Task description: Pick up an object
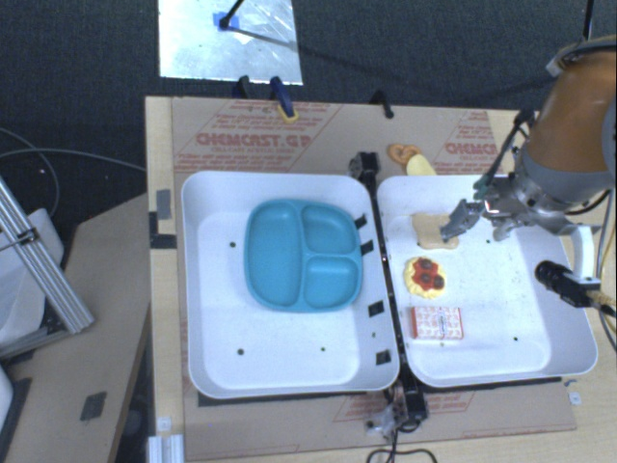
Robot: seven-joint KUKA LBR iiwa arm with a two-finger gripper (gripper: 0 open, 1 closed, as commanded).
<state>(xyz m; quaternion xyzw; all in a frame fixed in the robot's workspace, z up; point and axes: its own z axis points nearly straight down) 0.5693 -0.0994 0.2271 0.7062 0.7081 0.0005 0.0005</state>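
Dark carpeted floor surrounds the tabletop (164,355), which is covered by a brown cardboard sheet (328,128) printed with red lettering. Two shallow white bins sit on it side by side. A shiny square plate (227,22) lies on the floor beyond the far edge.

Left bin (207,355): holds one blue divided plate (302,256), three compartments, lying flat near the bin's middle.

Right bin (569,355): three items. A pale tan piece (429,231), roughly slab-shaped, lies in the far left part. Its long axis seems to run left to right across the view, though part of it is covered by me. Nearer the camera is a round yellow item with red spots (425,277), no clear long axis. Nearer still is a small rectangular card or packet with red print (438,323), long axis left to right, edges about parallel to the bin walls.

My arm (574,133) comes in from the right. My gripper (458,222) sits directly over the right end of the tan piece, overlapping it in view. I cannot tell whether contact is made, nor how my gripper stands. The yellow item is just beside and nearer the camera than the gripper; the card is farther off in the same direction.

Outside the bin, beyond its far wall, a yellow piece (420,166) and an orange piece (401,152) rest on the cardboard.
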